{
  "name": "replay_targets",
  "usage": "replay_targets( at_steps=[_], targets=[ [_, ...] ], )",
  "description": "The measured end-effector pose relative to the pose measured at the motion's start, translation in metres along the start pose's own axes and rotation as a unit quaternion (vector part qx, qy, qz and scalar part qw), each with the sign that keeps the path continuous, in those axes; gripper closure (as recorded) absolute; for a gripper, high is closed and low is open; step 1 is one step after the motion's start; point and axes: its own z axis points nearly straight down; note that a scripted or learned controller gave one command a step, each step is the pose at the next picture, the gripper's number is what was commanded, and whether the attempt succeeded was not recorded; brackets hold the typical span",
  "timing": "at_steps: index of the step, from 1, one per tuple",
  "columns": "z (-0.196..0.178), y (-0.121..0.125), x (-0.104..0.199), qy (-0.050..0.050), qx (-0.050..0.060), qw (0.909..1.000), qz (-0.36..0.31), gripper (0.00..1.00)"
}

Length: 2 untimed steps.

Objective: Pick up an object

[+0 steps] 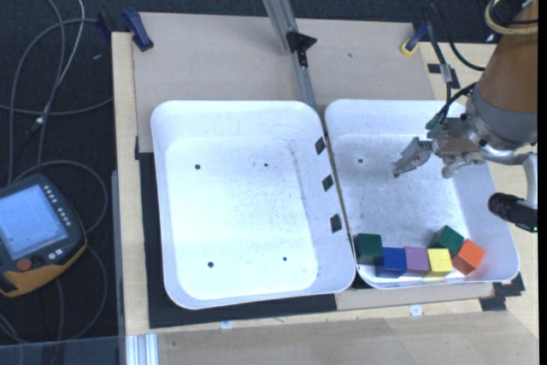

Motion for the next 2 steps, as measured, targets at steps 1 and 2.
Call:
replay_targets(
  at_steps=[1, 2],
  targets=[
    [0.076, 0.021, -0.111, -0.002, 0.002, 1.0000, 0.003, 0.00],
    [0.145, 0.115, -0.067, 0.001, 0.000, 1.0000, -0.003, 0.00]
  ],
)
